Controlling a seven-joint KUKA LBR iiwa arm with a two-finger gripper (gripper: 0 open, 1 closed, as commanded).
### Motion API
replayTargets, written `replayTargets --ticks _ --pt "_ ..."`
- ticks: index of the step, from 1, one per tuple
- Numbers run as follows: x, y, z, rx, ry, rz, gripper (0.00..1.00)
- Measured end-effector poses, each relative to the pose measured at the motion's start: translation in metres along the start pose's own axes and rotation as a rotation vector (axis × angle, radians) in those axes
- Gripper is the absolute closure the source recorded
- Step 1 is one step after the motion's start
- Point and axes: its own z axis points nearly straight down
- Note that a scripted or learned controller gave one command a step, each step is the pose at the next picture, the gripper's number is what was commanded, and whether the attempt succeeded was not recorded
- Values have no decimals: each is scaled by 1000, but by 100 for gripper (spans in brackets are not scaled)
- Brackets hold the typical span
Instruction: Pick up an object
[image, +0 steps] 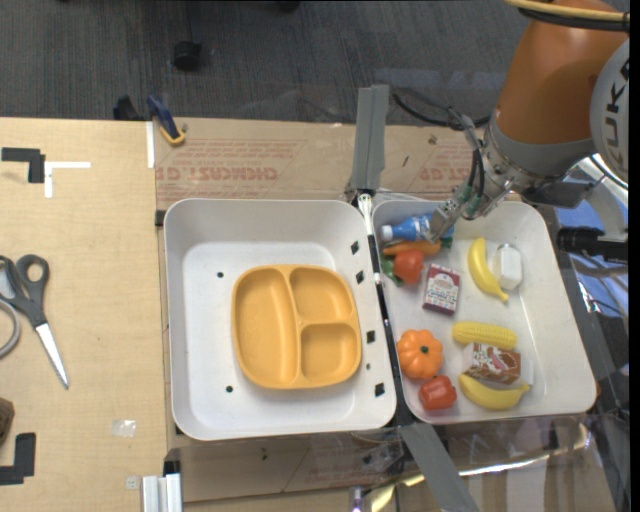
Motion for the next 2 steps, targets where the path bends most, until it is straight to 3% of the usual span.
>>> replayTargets --ticks 1,2 --pt "20 -43 6 2 1 489 100" --pt "-9 -140 93 1 2 379 100"
